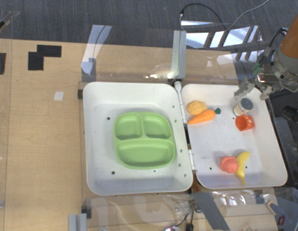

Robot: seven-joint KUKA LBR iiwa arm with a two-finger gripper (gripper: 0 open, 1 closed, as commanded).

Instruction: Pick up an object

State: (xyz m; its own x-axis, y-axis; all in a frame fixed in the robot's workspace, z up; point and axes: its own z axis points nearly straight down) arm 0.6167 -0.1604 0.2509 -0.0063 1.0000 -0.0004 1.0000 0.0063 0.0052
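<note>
Pincer (251,87) over small jar (243,106), opening can't be told; jar looks light, rigid, slick; grip its sides.

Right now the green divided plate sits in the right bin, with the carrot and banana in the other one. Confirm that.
Not quite. The camera view shows the green divided plate in the left bin, not the right one. The carrot and banana do lie in the other bin, the right bin.
</note>
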